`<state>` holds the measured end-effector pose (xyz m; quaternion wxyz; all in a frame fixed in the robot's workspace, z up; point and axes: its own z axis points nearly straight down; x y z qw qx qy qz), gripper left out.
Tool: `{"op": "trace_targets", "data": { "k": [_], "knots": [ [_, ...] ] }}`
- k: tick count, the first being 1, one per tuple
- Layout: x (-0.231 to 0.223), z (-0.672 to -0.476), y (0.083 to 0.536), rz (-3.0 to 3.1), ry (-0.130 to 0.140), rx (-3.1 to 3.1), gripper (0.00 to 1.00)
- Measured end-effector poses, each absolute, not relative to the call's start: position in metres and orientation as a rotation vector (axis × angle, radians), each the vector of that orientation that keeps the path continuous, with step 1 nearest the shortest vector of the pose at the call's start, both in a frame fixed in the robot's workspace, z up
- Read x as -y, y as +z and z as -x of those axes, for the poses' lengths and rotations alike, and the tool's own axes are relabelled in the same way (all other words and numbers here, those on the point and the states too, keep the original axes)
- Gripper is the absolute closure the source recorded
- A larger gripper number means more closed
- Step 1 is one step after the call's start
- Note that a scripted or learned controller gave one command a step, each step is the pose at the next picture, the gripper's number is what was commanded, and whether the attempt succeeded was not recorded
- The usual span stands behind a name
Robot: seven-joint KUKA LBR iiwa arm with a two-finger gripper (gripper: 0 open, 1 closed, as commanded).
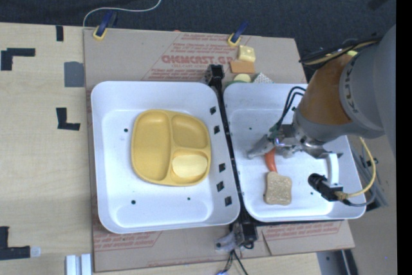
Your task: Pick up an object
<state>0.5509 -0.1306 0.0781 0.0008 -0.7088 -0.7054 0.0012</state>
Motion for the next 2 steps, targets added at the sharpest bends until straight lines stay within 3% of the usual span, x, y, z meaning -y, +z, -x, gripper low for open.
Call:
{"op": "trace_targets", "data": {
  "k": [1,2],
  "knots": [
    [0.129,-0.555,0.096,2.223,-0.002,2.225,1.0],
    [0.052,-0.558,0.19,2.213,-0.012,2.235,1.0]
  ]
}}
